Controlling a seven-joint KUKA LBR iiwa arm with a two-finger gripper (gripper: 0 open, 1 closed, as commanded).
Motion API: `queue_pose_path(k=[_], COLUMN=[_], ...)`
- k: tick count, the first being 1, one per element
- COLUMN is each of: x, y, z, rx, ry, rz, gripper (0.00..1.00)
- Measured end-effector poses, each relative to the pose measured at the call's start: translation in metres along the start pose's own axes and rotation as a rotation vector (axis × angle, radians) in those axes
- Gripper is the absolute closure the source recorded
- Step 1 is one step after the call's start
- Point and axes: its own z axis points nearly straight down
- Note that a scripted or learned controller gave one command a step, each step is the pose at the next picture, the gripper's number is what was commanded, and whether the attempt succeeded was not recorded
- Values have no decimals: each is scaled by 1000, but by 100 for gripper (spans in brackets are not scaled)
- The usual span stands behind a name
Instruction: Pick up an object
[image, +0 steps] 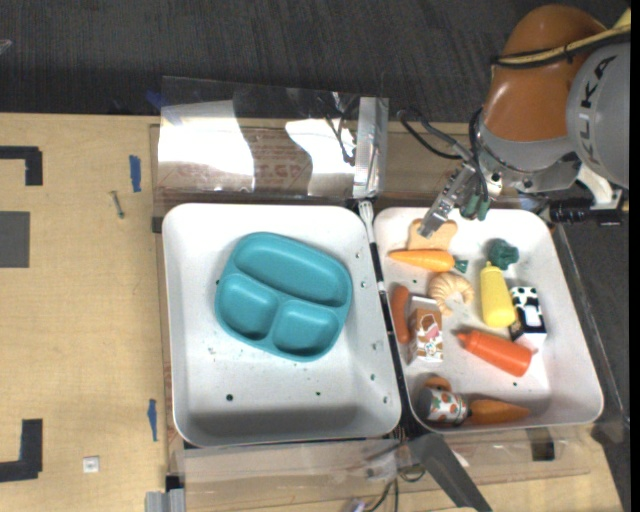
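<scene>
one arm (545, 95) angled over right bin's (575, 300) back edge.

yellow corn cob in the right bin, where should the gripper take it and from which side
Grip the yellow corn cob across its middle, coming straight down. It lies flat, long axis running up-down in the view, so the fingers would probably best close across its narrow width. The black-and-white block crowds its lower right side.

2 white bins (190, 300), 1 teal divided plate (283, 293), 3 toy carrots (424, 259), 1 yellow toy (495, 296)
</scene>
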Motion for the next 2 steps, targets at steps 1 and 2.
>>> queue_pose_path(k=[1, 2], x=[29, 27], y=[28, 29], z=[-6, -18], rx=[2, -1], ry=[4, -3], rz=[37, 35], gripper=[100, 100])
